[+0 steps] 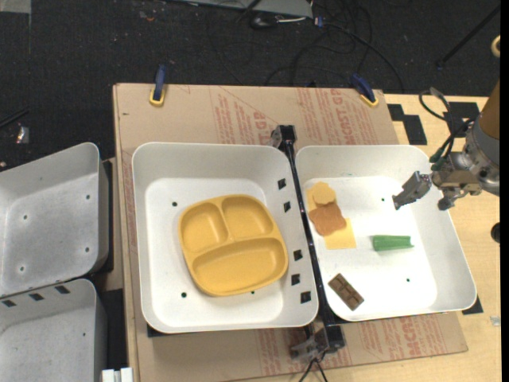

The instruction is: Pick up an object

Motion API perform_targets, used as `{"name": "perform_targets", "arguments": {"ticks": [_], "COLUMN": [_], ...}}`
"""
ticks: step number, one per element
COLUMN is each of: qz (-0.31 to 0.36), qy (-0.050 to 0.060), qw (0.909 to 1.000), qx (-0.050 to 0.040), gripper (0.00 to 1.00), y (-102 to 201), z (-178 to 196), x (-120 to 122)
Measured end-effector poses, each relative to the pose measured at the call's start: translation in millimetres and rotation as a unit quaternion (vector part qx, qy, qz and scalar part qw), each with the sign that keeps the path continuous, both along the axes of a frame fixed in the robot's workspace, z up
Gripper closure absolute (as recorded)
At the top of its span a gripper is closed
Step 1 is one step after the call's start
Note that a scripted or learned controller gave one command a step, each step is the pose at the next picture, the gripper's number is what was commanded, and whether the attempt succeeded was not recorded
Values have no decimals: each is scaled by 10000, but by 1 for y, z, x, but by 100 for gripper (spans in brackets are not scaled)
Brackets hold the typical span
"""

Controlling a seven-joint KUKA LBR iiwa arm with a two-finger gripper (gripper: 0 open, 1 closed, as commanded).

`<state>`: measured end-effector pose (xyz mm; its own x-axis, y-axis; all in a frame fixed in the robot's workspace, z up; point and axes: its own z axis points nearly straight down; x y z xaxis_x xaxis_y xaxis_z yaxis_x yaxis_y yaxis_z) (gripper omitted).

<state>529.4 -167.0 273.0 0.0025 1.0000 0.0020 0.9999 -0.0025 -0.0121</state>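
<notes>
The right bin [445, 289] holds a green wedge-shaped piece [391, 243], a round yellow piece [321, 193], a brown patty-like piece [327, 219], a flat yellow square [343, 237] and a dark brown bar [346, 291]. My gripper [424, 196] hangs over the right bin's upper right part, above and to the right of the green piece. Its fingers are spread open with nothing between them.
The left bin [151, 213] carries a yellow divided plate [233, 243]. A black divider [301, 229] runs between the two bins. Both bins rest on a cardboard sheet [238, 110], and more white trays [48, 213] lie at the far left.
</notes>
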Motion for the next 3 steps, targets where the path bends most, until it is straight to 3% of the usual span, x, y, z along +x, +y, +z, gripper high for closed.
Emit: {"name": "perform_targets", "arguments": {"ticks": [1, 3], "qz": [17, -1], "qy": [-58, -31], "qw": [10000, 10000], "qx": [-11, -4], "gripper": [0, 0], "y": [1, -7], "z": [6, -99], "x": [2, 1]}}
